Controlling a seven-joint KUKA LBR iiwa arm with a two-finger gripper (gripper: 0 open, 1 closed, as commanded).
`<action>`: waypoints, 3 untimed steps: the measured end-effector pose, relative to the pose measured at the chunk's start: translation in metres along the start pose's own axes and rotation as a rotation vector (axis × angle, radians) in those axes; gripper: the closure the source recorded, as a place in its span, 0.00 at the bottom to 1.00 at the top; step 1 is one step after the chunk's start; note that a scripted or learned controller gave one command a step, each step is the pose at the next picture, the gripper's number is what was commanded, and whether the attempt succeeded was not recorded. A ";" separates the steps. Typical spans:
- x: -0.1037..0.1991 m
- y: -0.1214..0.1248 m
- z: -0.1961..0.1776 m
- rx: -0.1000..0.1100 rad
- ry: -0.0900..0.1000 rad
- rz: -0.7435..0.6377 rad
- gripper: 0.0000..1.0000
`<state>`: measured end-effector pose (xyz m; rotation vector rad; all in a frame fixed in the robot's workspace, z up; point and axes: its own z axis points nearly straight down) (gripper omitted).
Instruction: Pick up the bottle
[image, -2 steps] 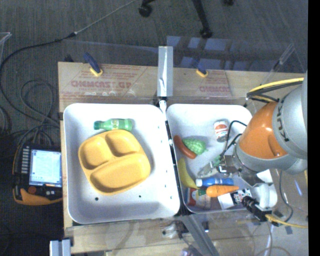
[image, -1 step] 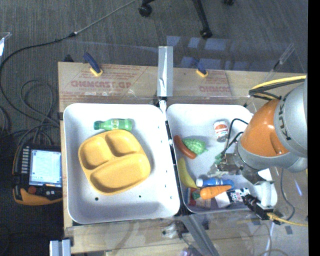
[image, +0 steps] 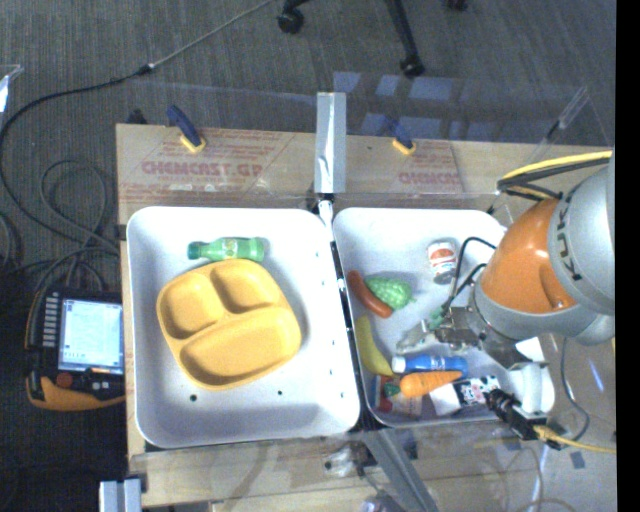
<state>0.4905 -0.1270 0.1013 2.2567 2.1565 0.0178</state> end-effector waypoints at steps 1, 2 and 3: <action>0.001 0.000 -0.008 0.002 0.003 0.000 1.00; 0.001 0.000 -0.008 0.002 0.003 0.000 0.00; 0.007 -0.005 0.010 0.010 -0.001 0.003 0.00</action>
